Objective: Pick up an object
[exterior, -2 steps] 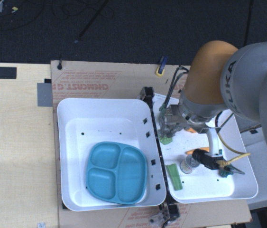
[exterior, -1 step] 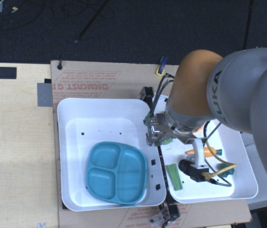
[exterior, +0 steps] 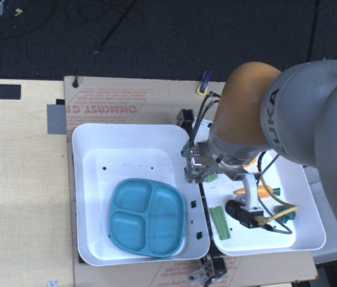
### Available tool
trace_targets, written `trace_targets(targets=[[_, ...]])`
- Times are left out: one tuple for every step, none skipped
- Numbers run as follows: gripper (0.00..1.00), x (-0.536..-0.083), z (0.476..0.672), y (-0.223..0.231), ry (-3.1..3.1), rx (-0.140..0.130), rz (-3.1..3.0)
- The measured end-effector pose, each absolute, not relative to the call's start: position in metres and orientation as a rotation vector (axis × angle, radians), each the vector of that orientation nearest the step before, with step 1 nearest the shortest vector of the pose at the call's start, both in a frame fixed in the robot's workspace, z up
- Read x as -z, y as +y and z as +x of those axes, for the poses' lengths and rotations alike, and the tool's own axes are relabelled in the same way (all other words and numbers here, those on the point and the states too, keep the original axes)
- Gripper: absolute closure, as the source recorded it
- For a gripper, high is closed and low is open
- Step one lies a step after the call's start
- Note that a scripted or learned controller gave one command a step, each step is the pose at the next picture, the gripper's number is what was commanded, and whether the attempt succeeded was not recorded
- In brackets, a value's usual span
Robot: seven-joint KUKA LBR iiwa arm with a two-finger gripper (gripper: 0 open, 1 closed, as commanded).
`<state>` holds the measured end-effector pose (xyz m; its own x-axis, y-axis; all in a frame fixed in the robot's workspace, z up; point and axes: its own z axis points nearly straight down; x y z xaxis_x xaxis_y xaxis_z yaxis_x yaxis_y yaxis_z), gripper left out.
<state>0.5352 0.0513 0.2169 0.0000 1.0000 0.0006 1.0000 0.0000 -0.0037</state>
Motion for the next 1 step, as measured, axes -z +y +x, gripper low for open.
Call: trace_targets(targets=[[1.00,-0.2303,0.5427,0.0573,-2.221,-0.002,-2.219]])
